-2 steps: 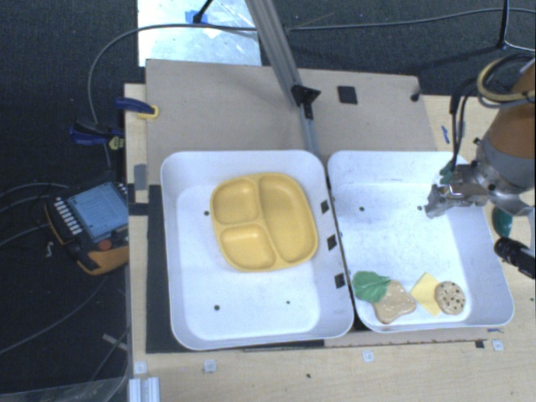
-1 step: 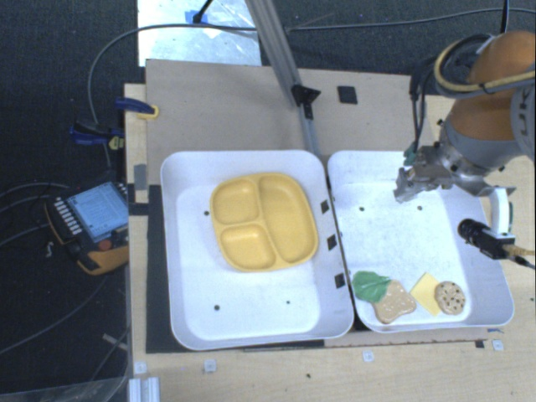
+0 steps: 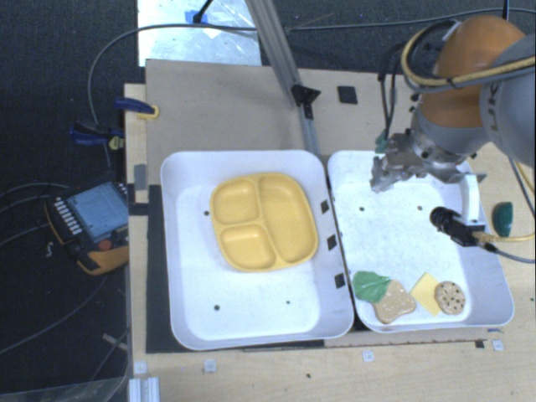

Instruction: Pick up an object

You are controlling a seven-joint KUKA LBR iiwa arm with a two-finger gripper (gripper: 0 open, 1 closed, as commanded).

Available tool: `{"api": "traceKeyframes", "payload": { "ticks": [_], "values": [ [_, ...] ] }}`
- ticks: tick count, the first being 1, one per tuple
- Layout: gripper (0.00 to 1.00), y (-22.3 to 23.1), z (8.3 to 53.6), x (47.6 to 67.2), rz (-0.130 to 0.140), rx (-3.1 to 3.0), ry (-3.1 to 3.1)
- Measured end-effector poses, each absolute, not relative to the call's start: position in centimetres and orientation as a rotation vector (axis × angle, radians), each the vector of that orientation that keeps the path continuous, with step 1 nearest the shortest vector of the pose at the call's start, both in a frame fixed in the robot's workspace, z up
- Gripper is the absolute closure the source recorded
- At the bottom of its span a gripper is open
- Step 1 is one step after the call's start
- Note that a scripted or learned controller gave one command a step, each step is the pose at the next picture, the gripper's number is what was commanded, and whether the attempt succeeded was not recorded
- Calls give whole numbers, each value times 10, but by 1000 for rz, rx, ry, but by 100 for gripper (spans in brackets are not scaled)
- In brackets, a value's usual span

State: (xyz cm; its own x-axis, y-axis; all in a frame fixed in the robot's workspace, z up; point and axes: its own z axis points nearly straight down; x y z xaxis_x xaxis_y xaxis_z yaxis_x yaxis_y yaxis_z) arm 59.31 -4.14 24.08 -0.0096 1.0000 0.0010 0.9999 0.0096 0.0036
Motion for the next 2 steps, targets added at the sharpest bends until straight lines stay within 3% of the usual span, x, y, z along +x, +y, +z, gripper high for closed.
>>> {"api": "traceKeyframes", "payload": {
  "ticks": [2],
  "values": [
    [100,74,236,622,6,2209,2231]
  ]
}}
